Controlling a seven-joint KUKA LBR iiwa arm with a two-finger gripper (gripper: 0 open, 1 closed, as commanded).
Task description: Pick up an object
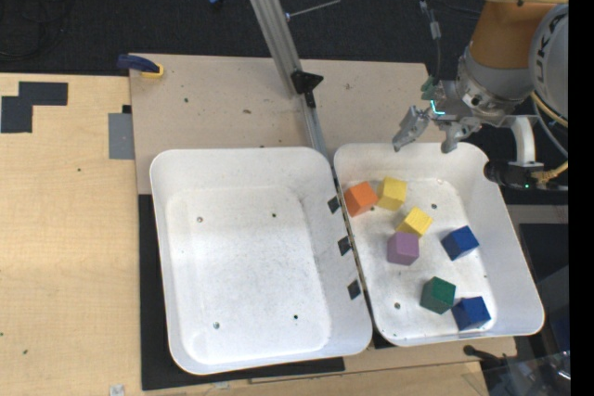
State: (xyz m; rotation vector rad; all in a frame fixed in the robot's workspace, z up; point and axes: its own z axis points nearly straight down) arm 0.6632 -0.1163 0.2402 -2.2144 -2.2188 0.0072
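The right bin [501, 199] holds several small cubes: an orange one [361, 197], a yellow one [393, 193], a second yellow [417, 222], a purple one [403, 249], a green one [438, 294] and two blue ones [459, 242] [471, 312]. My gripper [430, 134] hangs above the bin's far edge, well clear of the cubes. Its two grey fingers [408, 129] are spread apart with nothing between them.
The left bin [176, 199] lies beside the right one, with black clips along the shared edge. A slanted aluminium bar [275, 23] rises behind the bins. A blue and yellow clamp [141, 65] sits at the bench's far left corner.
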